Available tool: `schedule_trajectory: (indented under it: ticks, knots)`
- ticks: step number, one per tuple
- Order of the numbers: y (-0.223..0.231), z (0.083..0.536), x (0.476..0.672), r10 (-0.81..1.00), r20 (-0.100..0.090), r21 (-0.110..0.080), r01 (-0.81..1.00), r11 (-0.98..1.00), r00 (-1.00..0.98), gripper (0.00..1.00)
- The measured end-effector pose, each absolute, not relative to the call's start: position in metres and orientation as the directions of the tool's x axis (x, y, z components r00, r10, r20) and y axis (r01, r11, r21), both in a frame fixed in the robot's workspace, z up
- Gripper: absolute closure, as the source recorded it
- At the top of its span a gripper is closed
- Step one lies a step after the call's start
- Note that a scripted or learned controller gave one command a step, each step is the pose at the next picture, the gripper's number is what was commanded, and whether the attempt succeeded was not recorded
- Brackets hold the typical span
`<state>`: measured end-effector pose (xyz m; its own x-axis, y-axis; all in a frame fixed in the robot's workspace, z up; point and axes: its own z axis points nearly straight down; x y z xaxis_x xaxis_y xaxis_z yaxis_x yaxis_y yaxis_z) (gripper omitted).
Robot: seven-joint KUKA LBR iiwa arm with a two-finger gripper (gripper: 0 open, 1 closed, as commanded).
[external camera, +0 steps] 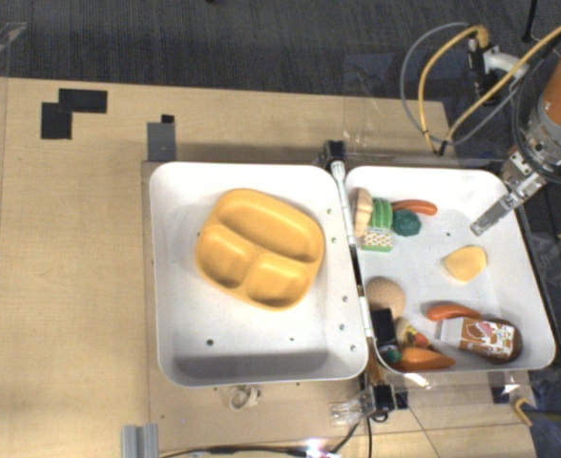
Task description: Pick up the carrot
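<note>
Roughly by size, big to small:

1. Bench (71, 303): tan top, black marks at far left corner.
2. L bin (166, 351) & R bin (452, 181): white, shallow, side by side, rims touching at centre.
3. Loaf (259, 246): yellow, lumpy, approx. mid L bin.
4. Arm (559, 103): grey w/ orange band, enters top right, above R bin's far right corner; yellow cables (447, 60) loop beside it.
5. Bottle (479, 339): brown, white label, lying flat at R bin's near right.
6. Gripper (481, 223): over R bin's far right area, tilted down-left. Fingers read as one slim grey bar, no gap seen, nothing between them. Well apart from carrot.
7. Wedge (465, 263): pale yellow, mid-right of R bin, just below gripper tip.
8. Ball (385, 294): tan, by R bin's left wall.
9. Carrot (424, 358): orange, lying flat in R bin's near left corner, just left of bottle, near the front rim.
10. Pepper (452, 310): red-orange, long, just above bottle.
11. Misc. small toys (384, 219): green, white, red, clustered at R bin's far left.
</note>
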<state>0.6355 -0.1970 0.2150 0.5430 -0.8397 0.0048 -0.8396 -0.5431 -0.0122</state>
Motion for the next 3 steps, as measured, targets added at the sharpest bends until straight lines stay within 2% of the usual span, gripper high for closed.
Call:
schedule_trajectory:
  ticks: [1, 2, 3]
  knots:
    - [-0.195, 0.202, 0.623, -0.607, 0.007, -0.008, -0.607, -0.795, 0.795, 0.0]
    - [-0.197, 0.256, 0.592, -0.722, 0.007, -0.01, -0.722, -0.692, 0.692, 0.0]
    - [-0.193, 0.282, 0.569, -0.848, 0.003, -0.01, -0.848, -0.53, 0.53, 0.0]
